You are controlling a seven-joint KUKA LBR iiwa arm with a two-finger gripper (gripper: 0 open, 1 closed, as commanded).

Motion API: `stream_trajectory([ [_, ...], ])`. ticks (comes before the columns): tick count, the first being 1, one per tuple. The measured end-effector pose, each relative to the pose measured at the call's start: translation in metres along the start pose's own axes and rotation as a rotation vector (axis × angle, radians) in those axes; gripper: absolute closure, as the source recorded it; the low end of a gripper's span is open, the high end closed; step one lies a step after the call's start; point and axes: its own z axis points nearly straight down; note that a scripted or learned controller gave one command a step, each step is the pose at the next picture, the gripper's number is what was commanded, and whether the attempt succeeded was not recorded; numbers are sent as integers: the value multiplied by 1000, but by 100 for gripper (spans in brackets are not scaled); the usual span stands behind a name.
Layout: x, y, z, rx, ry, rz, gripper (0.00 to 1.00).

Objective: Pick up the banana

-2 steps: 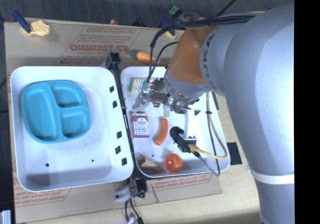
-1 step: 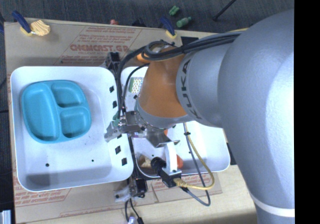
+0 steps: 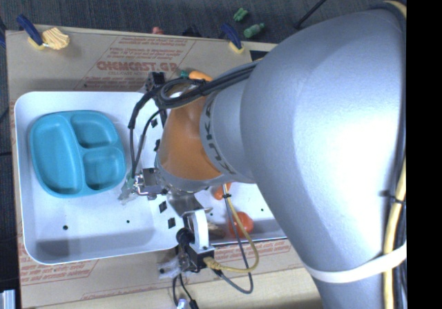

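My gripper (image 3: pixel 130 188) hangs low over the left white bin (image 3: pixel 41 245), just off the lower right corner of a blue divided tray (image 3: pixel 76 152). Its tip is small and partly hidden by the wrist, and nothing shows between its tips. The grey arm with its orange band (image 3: pixel 183 148) covers most of the right bin. A small yellow-orange tip (image 3: pixel 199 76) peeks out behind the wrist at the bin's far edge; I cannot tell what it is.
An orange rounded object (image 3: pixel 239 221) and a smaller orange piece (image 3: pixel 221 193) lie in the right bin under the arm. Cardboard (image 3: pixel 138 59) lines the bench around the bins. Blue clamps (image 3: pixel 31 31) hold its far edge.
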Motion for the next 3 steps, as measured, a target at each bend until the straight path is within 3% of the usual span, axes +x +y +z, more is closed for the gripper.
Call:
stream_trajectory([
  [1, 4, 0, 3, 13, -12, -96, 0],
  [3, 8, 0, 4, 11, -18, -102, 0],
])
